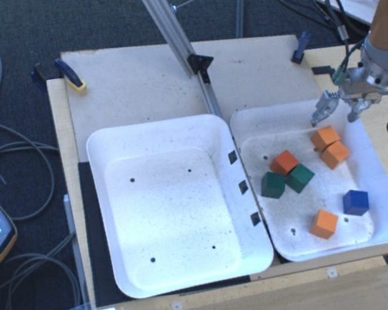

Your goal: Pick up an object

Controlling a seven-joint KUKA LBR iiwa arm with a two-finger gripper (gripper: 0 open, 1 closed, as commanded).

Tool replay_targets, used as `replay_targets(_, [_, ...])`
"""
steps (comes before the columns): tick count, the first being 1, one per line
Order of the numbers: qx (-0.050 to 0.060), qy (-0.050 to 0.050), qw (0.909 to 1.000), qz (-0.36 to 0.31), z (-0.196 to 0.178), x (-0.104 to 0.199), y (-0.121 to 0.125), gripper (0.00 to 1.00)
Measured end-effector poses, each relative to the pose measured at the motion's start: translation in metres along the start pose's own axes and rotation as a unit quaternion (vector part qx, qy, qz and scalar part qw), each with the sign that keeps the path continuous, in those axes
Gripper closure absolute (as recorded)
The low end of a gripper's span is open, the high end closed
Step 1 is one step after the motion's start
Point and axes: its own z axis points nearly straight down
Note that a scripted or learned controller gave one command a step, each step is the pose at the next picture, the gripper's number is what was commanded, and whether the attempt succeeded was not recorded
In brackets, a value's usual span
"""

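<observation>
Arm in from right, gripper [337,109] over the far edge of the right bin [378,181]; blocks all lie loose in that bin.

Camera view: fingers [323,108] spread apart with nothing between them, hanging above the bin's far wall, just beyond the nearest orange blocks. Arm cut off at the frame's right edge; its upper links are out of frame. Right bin holds two orange blocks [330,145] touching each other at far right, an orange-red block [282,162] against two green blocks [286,181] mid-bin, a blue block [355,201] and another orange block [324,223] near the front. Whether the paired blocks are stacked or side by side is hard to make out. Left bin [102,171] sits beside it, rims touching.
</observation>
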Motion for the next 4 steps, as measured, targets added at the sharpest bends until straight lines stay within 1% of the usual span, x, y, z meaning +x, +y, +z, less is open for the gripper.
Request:
replay_targets(1, [-0.003, 0.0, 1.0, -0.002, -0.003, 0.002, 0.002, 0.0])
replay_targets(2, [-0.002, 0.0, 1.0, -0.002, -0.003, 0.002, 0.002, 0.0])
replay_targets(3, [-0.004, -0.001, 1.0, -0.003, -0.015, 0.003, 0.003, 1.0])
replay_targets(4, [-0.005, -0.001, 1.0, -0.004, -0.026, 0.003, 0.003, 1.0])
